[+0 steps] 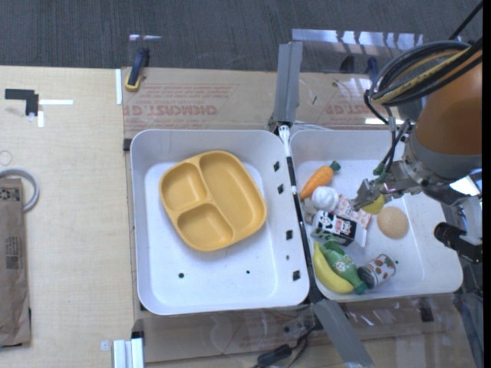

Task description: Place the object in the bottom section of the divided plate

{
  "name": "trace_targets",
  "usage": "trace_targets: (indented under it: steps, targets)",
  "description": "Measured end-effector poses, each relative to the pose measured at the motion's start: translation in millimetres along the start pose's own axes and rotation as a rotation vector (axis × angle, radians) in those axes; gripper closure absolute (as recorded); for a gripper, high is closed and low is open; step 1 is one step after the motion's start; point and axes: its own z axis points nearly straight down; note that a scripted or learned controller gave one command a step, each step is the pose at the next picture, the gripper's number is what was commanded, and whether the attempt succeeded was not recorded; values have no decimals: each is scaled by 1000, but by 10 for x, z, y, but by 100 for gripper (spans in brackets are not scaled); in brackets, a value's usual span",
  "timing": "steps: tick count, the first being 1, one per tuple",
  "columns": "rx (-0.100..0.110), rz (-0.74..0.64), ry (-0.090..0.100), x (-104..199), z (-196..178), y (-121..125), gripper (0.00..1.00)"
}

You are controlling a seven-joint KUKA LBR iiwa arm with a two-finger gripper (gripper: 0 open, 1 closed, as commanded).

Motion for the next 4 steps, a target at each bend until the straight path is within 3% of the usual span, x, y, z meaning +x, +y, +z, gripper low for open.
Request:
trace_targets:
  steps: [1,2,3,4]
  targets:
    - [4,213,2,-130,350,-269,100]
    - [2,91,-1,445,18,86,100]
    - [2,-31,-2,1023,302,715,100]
    - [0,-342,-2,1699,304,953,100]
